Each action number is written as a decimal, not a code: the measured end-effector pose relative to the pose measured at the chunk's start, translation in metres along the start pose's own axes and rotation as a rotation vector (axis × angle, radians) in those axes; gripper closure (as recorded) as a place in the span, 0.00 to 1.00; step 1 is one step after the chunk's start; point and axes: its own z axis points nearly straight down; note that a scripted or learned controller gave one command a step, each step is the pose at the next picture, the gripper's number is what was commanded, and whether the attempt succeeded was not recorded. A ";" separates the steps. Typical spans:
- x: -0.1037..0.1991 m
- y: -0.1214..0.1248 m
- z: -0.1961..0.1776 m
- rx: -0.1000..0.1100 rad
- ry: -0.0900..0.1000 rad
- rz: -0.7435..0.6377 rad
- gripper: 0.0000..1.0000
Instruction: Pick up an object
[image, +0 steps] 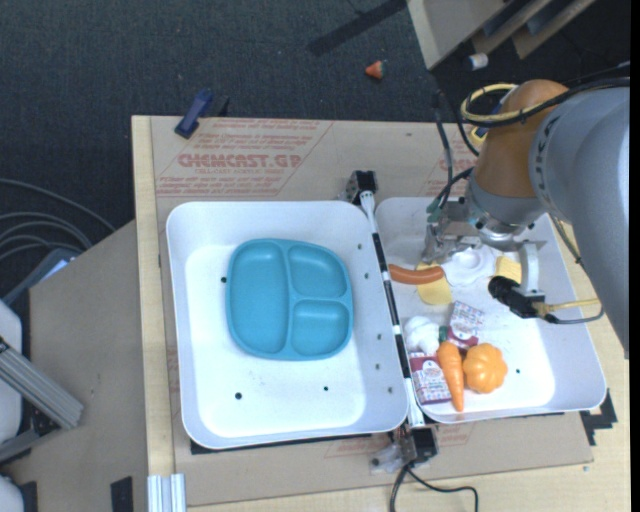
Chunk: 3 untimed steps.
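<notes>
Carrot: lower right of frame, in the right bin; rigid, light toy, tapered; best pinched across its thick top.
Orange pepper: touching the carrot's right side; smooth, round, likely slippery.
Sausage: centre right, by the bin's left wall; slim, easy to span.
Gripper: upper right, low over the sausage; opening can't be made out.

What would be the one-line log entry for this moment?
arm over right bin | gripper near hot dog | carrot, orange untouched | plate in left bin
</notes>
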 end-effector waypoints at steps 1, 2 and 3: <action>0.000 0.000 0.000 0.000 0.000 0.000 0.00; 0.000 0.030 0.010 -0.002 0.000 -0.002 0.00; 0.000 0.018 0.010 0.002 0.000 -0.001 0.00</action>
